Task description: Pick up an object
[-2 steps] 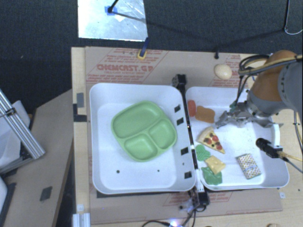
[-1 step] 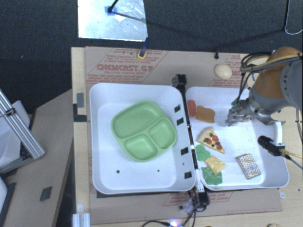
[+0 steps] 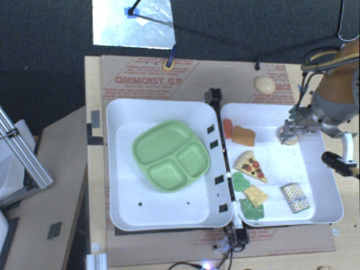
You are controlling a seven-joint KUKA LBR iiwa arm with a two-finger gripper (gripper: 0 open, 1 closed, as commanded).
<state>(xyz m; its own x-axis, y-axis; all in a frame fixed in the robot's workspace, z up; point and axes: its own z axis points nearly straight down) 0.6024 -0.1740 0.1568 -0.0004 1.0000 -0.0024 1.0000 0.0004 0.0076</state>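
Note:
The right bin (image 3: 315, 167) holds several toy foods. A red piece (image 3: 228, 129) and an orange piece (image 3: 243, 135) lie at its upper left. A pizza slice (image 3: 251, 166) lies in the middle. Lower down are a green leaf (image 3: 241, 181), a yellow cheese wedge (image 3: 256, 195) on another green piece (image 3: 251, 210), and a patterned packet (image 3: 295, 197). My gripper (image 3: 289, 134) is low over the bin's upper right part, well right of the orange piece. A small pale thing shows just under its tip; what it is cannot be made out.
A green divided plate (image 3: 170, 155) lies in the left bin (image 3: 121, 167). A beige ball (image 3: 265, 85) rests on the cardboard behind the right bin. A black divider (image 3: 221, 151) runs between the bins. The arm (image 3: 337, 91) comes in over the right bin's far right corner.

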